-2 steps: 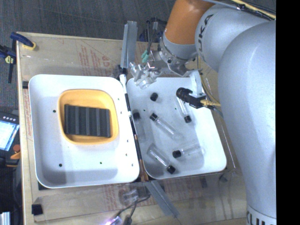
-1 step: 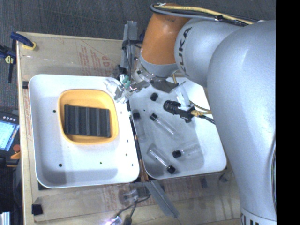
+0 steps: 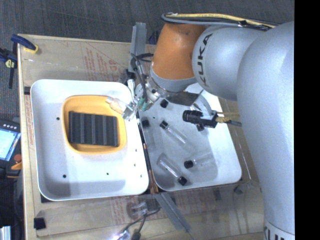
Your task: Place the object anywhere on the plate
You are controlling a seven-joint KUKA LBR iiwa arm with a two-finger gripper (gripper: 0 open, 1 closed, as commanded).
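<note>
End effector (image 3: 131, 105) hovers over plate (image 3: 95, 103); vials (image 3: 172, 131) lie in right bin (image 3: 231, 171).

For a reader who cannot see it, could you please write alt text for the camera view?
A grey KUKA arm's gripper holds a clear vial over the yellow plate in the left bin. More vials lie in the right bin.
</note>
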